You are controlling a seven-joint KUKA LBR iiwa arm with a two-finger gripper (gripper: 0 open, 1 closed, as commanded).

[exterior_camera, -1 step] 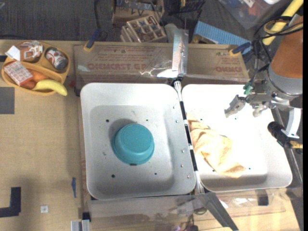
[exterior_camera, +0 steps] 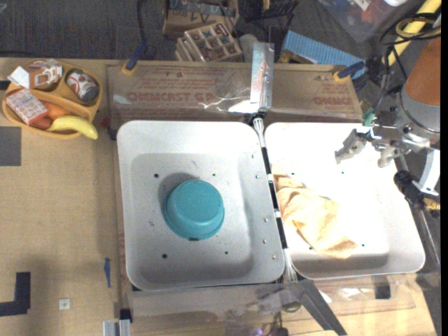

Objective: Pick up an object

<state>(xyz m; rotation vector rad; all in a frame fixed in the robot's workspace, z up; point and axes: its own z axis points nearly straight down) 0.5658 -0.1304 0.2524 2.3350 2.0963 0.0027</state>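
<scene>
Camera view shows the claw (exterior_camera: 365,148) hanging over the upper right part of the right bin (exterior_camera: 392,257), its two fingers (exterior_camera: 348,148) spread apart with nothing between them. The grey arm (exterior_camera: 420,117) with its orange band (exterior_camera: 425,79) reaches in behind it from the right edge.

Below the claw and to its left, a crumpled yellow cloth (exterior_camera: 313,215) lies on the floor of the same bin, pressed up against the bin's left wall, well apart from the fingers.

Farther left of the claw, across the divide between the two bins, the left bin (exterior_camera: 140,145) holds a teal bowl (exterior_camera: 194,208), turned upside down, near its middle.

Far to the left of the claw, at the bench's edge, sits a yellow tray (exterior_camera: 17,114) with a banana (exterior_camera: 73,125) and some small packaged items.
</scene>
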